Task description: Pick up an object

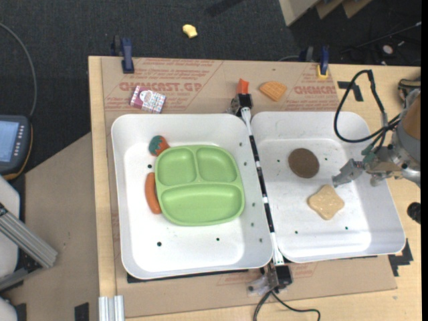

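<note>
The right bin (384, 236) holds a round dark brown disc (303, 163) and, just below it, a tan bread-like piece (326, 202). My gripper (346, 174) reaches in from the right and hangs over the right bin, a little to the right of the brown disc and just above and right of the tan piece. Nothing shows in its grasp. In the left bin (134, 246) lie a green divided plate (198, 184), an orange sausage-shaped piece (152, 193) along the plate's left side, and a small red and green object (158, 145) at the plate's upper left corner.
On the cardboard behind the bins lie a pink and white packet (148, 99), an orange cracker (272, 90) and a small orange piece (242, 84). Blue clamps (125, 53) hold the board's back edge. A black cable (354, 112) loops above the right bin.
</note>
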Robot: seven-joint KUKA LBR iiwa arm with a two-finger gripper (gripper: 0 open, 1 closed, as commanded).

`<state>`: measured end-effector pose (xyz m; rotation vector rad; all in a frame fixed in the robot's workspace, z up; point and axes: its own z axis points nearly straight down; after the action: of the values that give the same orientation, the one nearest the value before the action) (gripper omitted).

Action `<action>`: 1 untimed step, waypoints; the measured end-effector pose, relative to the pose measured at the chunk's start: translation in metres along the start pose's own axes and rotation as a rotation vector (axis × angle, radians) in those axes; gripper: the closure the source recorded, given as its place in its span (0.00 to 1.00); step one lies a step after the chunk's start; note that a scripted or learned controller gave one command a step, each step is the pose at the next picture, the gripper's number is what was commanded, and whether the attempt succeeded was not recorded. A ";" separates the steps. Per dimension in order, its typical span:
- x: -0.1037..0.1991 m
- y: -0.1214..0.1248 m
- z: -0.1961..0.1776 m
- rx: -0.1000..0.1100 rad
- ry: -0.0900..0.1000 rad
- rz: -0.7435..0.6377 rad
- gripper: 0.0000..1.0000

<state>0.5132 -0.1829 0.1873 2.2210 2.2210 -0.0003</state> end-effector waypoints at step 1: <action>0.013 0.002 0.106 -0.001 0.002 0.001 0.00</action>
<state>0.5151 -0.1699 0.0815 2.2229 2.2199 0.0036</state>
